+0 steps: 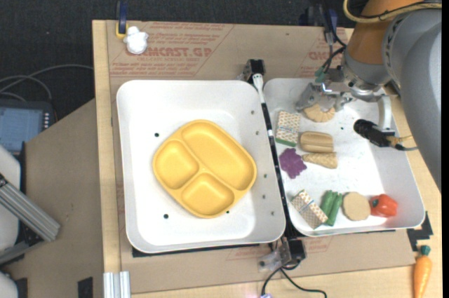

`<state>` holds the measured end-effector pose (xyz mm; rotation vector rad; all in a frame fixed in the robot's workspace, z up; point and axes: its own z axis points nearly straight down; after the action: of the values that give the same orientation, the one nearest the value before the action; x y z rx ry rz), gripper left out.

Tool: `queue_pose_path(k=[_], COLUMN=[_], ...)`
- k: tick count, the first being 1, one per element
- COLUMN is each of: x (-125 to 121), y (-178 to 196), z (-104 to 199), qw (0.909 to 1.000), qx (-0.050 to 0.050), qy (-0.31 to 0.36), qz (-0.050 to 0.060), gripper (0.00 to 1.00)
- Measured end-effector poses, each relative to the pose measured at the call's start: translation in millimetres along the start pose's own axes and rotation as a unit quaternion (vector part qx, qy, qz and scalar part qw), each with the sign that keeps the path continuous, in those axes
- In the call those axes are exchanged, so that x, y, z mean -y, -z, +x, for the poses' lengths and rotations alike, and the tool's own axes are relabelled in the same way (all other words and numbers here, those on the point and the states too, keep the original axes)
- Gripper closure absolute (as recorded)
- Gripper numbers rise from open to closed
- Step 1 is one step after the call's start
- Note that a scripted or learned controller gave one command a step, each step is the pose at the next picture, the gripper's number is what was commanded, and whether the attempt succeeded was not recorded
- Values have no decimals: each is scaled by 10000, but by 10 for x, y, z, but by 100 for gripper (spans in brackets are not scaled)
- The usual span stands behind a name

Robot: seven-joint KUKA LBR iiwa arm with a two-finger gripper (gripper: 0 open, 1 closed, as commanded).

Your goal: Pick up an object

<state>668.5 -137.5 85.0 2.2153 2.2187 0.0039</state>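
Note:
My gripper (324, 96) hangs low over the far end of the right bin (400, 170), reaching in from the upper right. Directly under it and toward the front lies a flat tan round piece (320, 113), partly covered by the gripper. I cannot tell whether the two touch. Further toward me in the same bin lie a checkered cracker (287, 127), a tan bun (316, 142), a pale wedge (320, 160) and a purple bunch of grapes (292, 162).
Along the right bin's front edge sit a second checkered piece (305, 207), a green pepper (331, 207), a tan disc (356, 206) and a red tomato (384, 205). The left bin (140, 114) holds a yellow divided plate (203, 167). A carrot (421, 275) lies outside the bins.

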Motion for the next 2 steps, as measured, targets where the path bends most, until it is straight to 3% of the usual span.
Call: queue_pose_path(k=[1,2], x=[2,820], y=[120,757], z=[7,10], qw=[10000,10000], qx=[6,-17], qy=[3,-23], qz=[-8,42], gripper=[100,100])
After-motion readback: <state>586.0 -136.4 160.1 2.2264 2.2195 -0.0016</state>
